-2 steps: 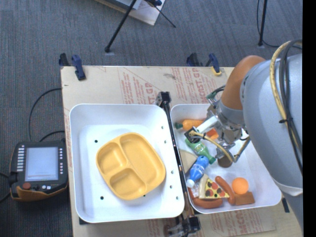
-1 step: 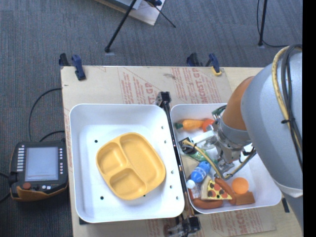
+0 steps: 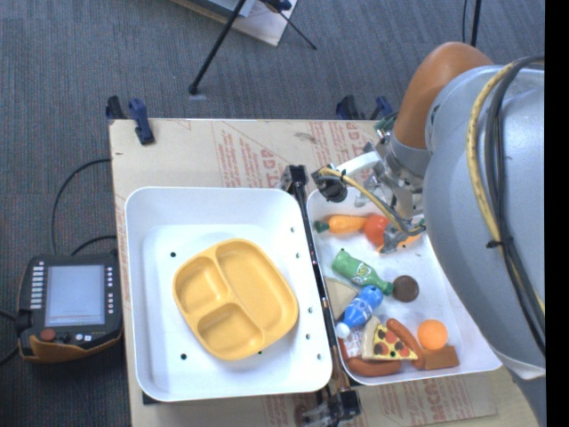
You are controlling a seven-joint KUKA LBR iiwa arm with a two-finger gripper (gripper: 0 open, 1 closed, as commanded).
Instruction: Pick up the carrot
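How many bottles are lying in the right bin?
2: a green plastic bottle near the bin's middle, and a blue-labelled clear bottle just below it. The grey arm may hide others.

Even, soft overhead light; faint shadows; mild glare on white bins [image 3: 142,238]; pic slightly soft.

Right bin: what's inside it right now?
The right bin holds a carrot, green bottle, blue bottle, brown ball, orange ball, pizza slice and sausage. The arm covers its right side.
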